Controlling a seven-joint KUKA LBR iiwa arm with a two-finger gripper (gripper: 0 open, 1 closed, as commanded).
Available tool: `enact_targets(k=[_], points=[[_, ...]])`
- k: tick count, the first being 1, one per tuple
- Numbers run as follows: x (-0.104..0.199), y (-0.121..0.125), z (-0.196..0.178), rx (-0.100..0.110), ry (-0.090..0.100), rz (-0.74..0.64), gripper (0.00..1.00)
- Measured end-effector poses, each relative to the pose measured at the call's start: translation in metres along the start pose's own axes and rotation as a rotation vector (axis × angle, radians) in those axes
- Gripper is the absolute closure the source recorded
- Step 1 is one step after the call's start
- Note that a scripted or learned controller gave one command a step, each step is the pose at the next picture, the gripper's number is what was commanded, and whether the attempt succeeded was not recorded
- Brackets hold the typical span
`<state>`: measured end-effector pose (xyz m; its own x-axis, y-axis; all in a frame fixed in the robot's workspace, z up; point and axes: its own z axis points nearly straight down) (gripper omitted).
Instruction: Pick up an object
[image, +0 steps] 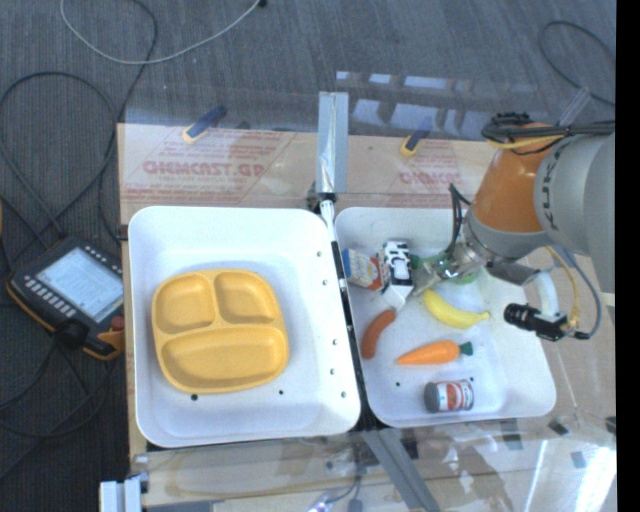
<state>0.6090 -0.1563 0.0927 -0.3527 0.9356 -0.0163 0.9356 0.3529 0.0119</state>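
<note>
Right bin (520, 400) as landmark. Arm (545, 195) enters from the right, orange band above the wrist, reaching down over the bin's upper half. Gripper (452, 266) low near the bin floor, just above the banana (452, 308); cannot tell its state, tips lost in clutter. Inside the bin: banana near centre; carrot (432, 352) just below it, green top pointing right; sausage (377, 332) at the left wall, tilted; small tin can (449, 396) on its side near the lower edge; black-and-white pack (397, 263) and pouch (366, 270) in the upper left part. Left of it, the left bin (230, 225) holds a yellow divided tray (218, 328). Handheld controller (70, 290) on the floor far left
</note>
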Motion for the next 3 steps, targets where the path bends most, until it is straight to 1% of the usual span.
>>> enact_targets(k=[1, 2, 3], points=[[0.051, 0.023, -0.115, 0.013, 0.014, 0.208, 1.00], [0.052, 0.023, -0.115, 0.014, 0.014, 0.208, 0.00], [0.037, 0.015, -0.013, 0.000, 0.010, 0.282, 0.00]])
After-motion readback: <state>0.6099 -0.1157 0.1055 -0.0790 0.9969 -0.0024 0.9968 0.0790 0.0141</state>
